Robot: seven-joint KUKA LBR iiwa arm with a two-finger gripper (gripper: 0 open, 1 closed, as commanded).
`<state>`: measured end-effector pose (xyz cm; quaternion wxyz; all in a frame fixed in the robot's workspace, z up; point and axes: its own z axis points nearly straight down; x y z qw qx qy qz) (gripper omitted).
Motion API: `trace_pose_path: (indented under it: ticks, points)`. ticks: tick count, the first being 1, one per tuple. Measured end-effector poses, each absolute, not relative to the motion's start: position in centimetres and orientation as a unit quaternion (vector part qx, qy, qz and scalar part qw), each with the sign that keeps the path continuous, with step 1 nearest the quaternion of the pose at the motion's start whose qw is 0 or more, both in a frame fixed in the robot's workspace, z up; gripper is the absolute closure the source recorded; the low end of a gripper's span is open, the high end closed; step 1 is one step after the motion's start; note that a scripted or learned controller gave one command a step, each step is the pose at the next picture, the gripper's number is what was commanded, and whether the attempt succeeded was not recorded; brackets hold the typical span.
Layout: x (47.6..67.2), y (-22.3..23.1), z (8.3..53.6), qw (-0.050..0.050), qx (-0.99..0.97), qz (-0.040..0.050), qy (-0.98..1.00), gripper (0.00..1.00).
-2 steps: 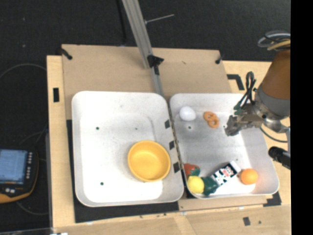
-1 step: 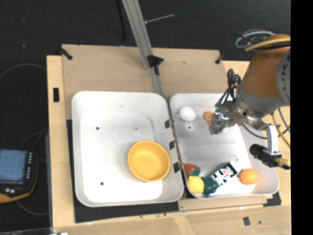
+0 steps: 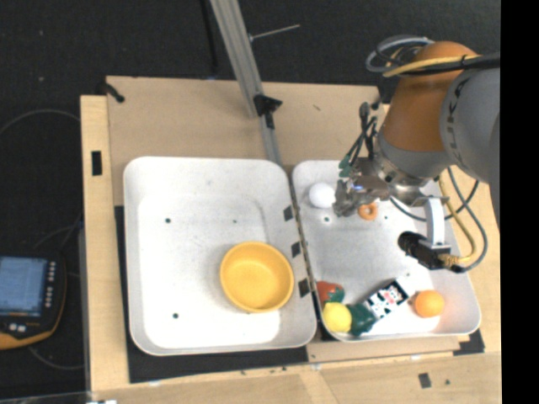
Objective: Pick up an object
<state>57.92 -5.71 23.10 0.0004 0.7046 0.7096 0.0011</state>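
Observation:
My gripper [image 3: 348, 202] hangs low over the back of the right bin [image 3: 370, 251], under the orange wrist band. A white ball [image 3: 320, 195] lies just to its left, close to the fingers. A small orange ring [image 3: 368, 211] sits just to its right. Along the bin's front lie a yellow ball [image 3: 336, 316], a red and green piece [image 3: 330, 293], a dark green piece [image 3: 362, 318], a black and white box [image 3: 387, 297] and an orange ball [image 3: 428, 304]. Nothing shows between the fingers.
A yellow bowl [image 3: 256, 275] stands in the left bin [image 3: 177, 225], near its front right. A grey metal pole [image 3: 244, 66] slants down from the top to the bins' back edge. A black cable piece [image 3: 421, 249] hangs by the arm over the right bin.

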Motion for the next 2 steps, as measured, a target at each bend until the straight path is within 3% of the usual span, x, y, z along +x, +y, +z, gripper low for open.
trace_pose_path:
  ticks: [1, 2]
  points:
    - [60.5, -1.1, 23.1, 0.000, 0.705, 0.0013, 0.710, 1.00]
    - [61.5, 4.1, 22.6, 0.000, 0.706, 0.0001, 0.708, 1.00]
